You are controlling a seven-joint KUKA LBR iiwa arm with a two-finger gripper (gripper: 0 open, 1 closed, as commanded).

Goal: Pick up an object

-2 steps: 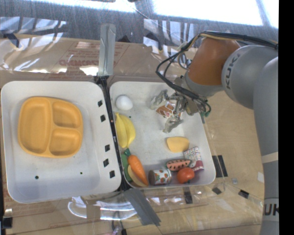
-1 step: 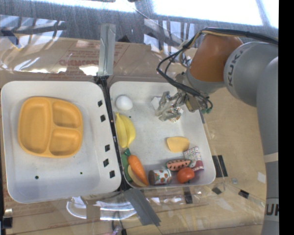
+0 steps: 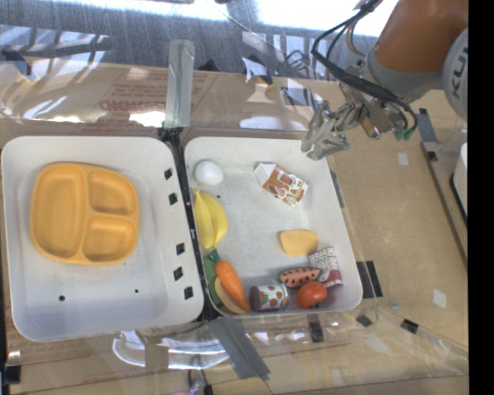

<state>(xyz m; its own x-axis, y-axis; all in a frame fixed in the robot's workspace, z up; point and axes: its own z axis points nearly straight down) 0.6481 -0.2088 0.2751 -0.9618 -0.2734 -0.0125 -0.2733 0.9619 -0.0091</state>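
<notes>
My gripper (image 3: 324, 141) hangs above the far right corner of the right bin (image 3: 255, 151), open, with nothing between its fingers. In that bin lie a white egg (image 3: 207, 172), a small white and brown carton (image 3: 281, 183), a yellow banana (image 3: 210, 218) and a yellow wedge (image 3: 299, 241). Along the near edge sit a carrot (image 3: 230, 284), a small can (image 3: 267, 297), a watermelon slice (image 3: 299, 276), a red tomato (image 3: 311, 294) and a white packet (image 3: 323, 259). The carton is the object closest to the gripper, below and to its left.
The left bin (image 3: 16, 303) holds a yellow divided plate (image 3: 84, 212). A black divider strip (image 3: 185, 220) runs between the bins. Cables (image 3: 346, 48) trail from the wrist above the bench's far right.
</notes>
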